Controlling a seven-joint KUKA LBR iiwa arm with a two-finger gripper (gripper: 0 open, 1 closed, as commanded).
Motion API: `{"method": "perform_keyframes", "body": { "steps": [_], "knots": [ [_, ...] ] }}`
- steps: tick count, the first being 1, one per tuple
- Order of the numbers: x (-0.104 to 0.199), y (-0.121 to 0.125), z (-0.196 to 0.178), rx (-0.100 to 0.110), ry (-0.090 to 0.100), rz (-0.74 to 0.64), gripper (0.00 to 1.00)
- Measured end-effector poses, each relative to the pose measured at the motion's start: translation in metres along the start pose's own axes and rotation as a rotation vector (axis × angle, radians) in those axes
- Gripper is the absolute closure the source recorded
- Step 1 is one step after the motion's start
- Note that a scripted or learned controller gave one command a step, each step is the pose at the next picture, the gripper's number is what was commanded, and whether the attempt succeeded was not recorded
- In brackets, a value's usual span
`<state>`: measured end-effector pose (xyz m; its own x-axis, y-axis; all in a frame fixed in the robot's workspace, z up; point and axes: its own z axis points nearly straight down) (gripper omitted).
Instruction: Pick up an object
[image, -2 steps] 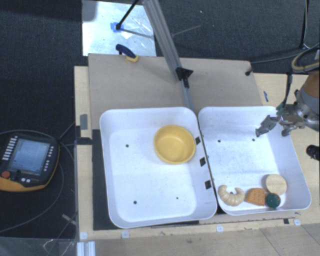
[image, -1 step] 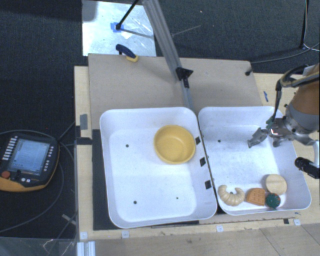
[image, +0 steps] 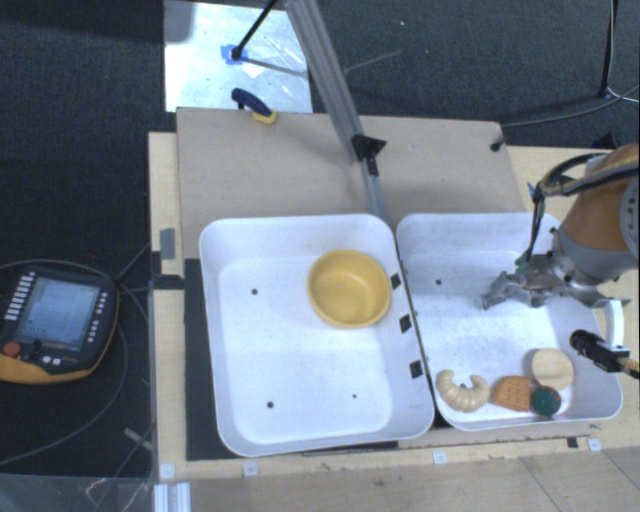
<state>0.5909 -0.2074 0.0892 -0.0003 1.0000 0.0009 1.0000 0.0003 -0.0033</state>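
Inside, a smooth round yellow bowl (image: 349, 288) sits in the glossy left bin (image: 250, 400)

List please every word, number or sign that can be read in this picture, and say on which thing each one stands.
No text can be read.
Handheld controller on the floor: its screen and buttons are too blurred to read.
Yellow bowl, white bins and food pieces: no lettering visible.
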Motion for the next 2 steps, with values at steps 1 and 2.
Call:
{"method": "perform_keyframes", "body": {
  "steps": [1, 2],
  "knots": [
    [-0.001, 0.002, -0.013, -0.006, -0.002, 0.000, 1.00],
    [0.008, 0.008, -0.065, -0.008, -0.002, -0.001, 1.00]
  ]
}}
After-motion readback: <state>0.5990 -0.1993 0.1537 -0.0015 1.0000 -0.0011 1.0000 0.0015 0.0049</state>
